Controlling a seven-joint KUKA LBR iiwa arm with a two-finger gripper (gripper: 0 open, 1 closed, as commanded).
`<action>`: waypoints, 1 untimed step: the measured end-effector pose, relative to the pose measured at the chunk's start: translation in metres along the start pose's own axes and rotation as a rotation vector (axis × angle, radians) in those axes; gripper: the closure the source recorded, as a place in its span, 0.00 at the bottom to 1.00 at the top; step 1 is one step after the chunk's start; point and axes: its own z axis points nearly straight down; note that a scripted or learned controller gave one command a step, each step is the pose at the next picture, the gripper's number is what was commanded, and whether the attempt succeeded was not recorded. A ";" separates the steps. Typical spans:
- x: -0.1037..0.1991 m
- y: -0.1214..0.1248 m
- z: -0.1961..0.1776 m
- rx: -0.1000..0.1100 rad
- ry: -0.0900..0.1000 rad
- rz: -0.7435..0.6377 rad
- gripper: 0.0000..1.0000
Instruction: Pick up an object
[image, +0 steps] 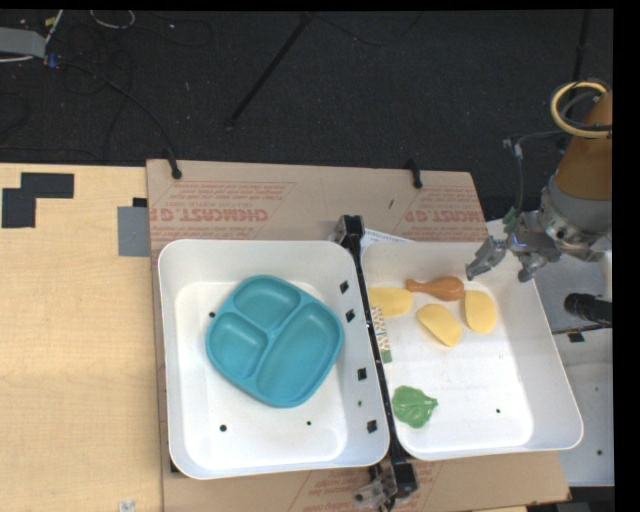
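Observation:
In the right bin (553, 388) lie an orange-brown toy drumstick (437, 289), three yellow food pieces (392, 301) (440, 324) (481, 310) and a green leaf-shaped piece (413, 406). My gripper (505, 265) hovers over the bin's far right corner, just right of the drumstick's thick end and above the rightmost yellow piece. Its two fingers (483, 260) are spread apart, open, with nothing between them. The grey arm with its orange band comes in from the upper right.
A teal divided plate (275, 340) fills the middle of the left bin (170, 300). A black divider with clips (365, 340) runs between the bins. Cardboard (260, 205) lies under both bins, and a wooden bench top (70, 340) extends to the left.

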 end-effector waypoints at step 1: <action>0.000 0.003 -0.009 -0.015 -0.004 -0.002 0.00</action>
